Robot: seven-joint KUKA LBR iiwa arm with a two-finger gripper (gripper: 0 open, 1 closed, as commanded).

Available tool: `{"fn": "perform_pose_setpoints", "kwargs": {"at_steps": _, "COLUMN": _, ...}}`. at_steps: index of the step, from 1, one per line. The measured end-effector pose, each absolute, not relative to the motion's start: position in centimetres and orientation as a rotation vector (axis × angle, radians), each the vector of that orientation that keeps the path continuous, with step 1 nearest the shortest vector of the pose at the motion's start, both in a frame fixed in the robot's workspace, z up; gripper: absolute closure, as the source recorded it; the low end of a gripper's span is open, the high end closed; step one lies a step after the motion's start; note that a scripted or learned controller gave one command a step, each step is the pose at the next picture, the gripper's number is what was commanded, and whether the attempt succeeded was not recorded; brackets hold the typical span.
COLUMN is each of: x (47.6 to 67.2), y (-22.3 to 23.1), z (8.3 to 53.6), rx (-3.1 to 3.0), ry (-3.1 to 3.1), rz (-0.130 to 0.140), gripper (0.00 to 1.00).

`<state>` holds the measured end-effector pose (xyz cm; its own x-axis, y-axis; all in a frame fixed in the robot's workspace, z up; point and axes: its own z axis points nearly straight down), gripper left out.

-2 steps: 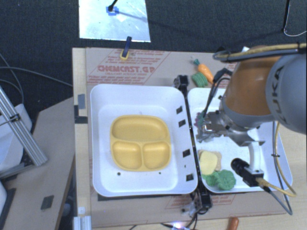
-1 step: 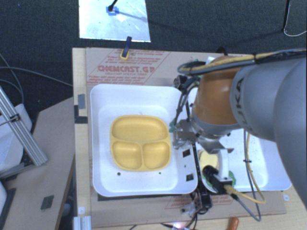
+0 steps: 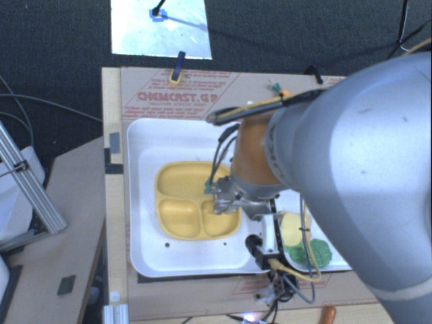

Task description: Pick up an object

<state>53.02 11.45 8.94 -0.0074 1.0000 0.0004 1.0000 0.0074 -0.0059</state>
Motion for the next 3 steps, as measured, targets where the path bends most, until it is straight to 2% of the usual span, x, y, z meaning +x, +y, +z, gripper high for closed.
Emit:
{"fn": "perform_pose_setpoints", "kwargs": {"at_steps": 1, "x": 48.9, "y": 12.8, "z": 20.8, "rx": -2.215, "ry": -2.231, "rz": -0.015, "gripper": 1.0}}
{"fn": "perform_pose_setpoints", "kwargs": {"at_steps": 2, "x": 55.2, "y": 6.4, "z": 18.4, "rx": -2.229, "ry": -2.221, "rz": -0.002, "gripper": 1.0}}
{"fn": "perform_pose_setpoints", "kwargs": {"at_steps": 3, "x": 55.0, "y": 6.8, "z": 19.5, "rx": -2.216, "ry": -2.23, "rz": -0.004, "gripper": 1.0}}
